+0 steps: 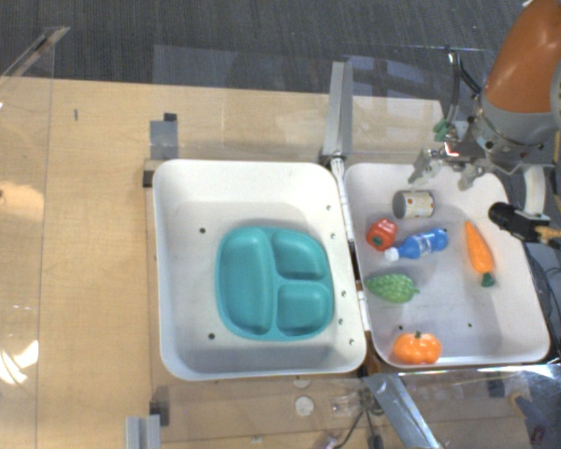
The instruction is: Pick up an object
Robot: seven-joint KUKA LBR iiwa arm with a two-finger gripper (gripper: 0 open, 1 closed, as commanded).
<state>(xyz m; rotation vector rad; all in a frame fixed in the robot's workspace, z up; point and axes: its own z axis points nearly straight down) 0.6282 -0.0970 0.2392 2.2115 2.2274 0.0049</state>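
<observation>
Around the bottle [421,244], close crowding is seen from the can [414,203] above, strawberry [382,234] left and green fruit [392,287] below, while open floor is left toward the carrot [479,252] and pumpkin [417,347].

Teal tray [271,283]; white bins [182,344]; orange carrot [478,248], pumpkin [417,347]; blue bottle [421,244]; green leafy piece [392,287]; red fruit [382,233].
</observation>
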